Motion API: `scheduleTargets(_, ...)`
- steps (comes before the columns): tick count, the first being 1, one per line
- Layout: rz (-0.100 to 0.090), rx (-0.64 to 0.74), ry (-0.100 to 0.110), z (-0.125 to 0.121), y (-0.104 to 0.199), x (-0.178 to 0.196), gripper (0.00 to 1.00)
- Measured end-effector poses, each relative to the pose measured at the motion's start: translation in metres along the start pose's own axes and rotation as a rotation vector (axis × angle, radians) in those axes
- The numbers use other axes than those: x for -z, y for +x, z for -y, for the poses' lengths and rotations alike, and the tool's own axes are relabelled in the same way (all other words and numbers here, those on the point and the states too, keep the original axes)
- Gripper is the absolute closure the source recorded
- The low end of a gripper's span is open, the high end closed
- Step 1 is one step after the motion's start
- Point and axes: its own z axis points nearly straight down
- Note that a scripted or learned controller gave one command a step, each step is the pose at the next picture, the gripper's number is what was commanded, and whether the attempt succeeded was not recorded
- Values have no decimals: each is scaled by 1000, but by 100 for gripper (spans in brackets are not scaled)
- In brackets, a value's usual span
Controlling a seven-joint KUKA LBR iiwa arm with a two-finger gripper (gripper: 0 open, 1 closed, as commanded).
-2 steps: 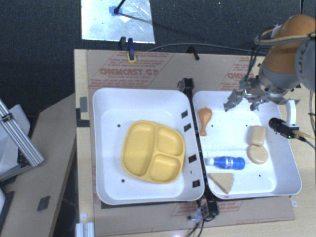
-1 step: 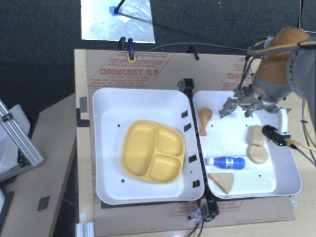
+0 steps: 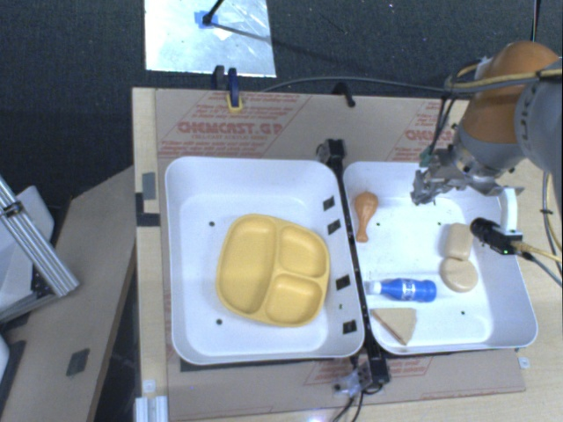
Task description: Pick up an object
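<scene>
Grip: whether clenched or released cannot be told from this slant
Gripper (image 3: 423, 192): over the far part of the right bin; pointing down and to the view's left; between the drumstick and the pale pieces, apart from both
Arm (image 3: 515, 95): orange and grey; coming in from the right above the bin's far right corner
Drumstick (image 3: 363, 214): tan; lying near the left wall, thick end toward the far side
Pale pieces (image 3: 457, 256): two beige lumps, one just behind the other, near the right wall
Blue bottle (image 3: 403, 289): on its side, mid-bin toward the near wall; white cap to the left
Tan wedge (image 3: 396, 323): flat, just in front of the bottle
Right bin (image 3: 521, 323): white, shallow; holds all five objects
Left bin (image 3: 189, 236): white; touching the right bin
Yellow plate (image 3: 273, 269): three compartments; in the middle of the left bin
</scene>
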Motion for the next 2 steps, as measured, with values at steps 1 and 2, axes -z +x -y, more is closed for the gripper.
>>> scheduleTargets(1, 0, 2, -1, 1, 2, 45, 100)
scheduleTargets(2, 0, 3, -3, -1, 2, 99, 100)
